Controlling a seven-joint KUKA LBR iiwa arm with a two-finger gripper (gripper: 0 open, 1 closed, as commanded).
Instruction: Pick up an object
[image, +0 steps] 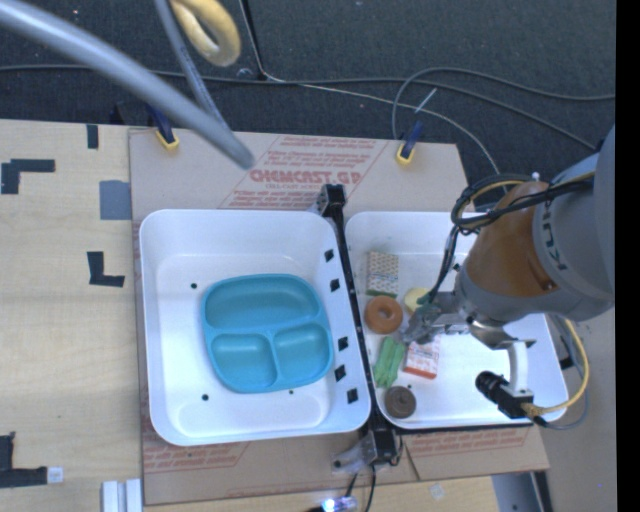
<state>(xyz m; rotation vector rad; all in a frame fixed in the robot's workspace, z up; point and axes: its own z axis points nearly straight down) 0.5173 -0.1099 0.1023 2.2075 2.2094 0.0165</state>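
The end effector (432, 322) hangs low in the right bin (520, 400), over a cluster of small items along that bin's left side; whether it is released or clenched I cannot tell. Just left of it lie a brown doughnut-shaped ring (383, 316), a green packet (389, 360), a red-and-white card (422, 362), and nearer, a dark round disc (400, 402). The ring looks light and stiff, likely easiest pinched across its rim. The flat card would probably slip. A blue divided plate (268, 332) sits in the left bin (170, 300).
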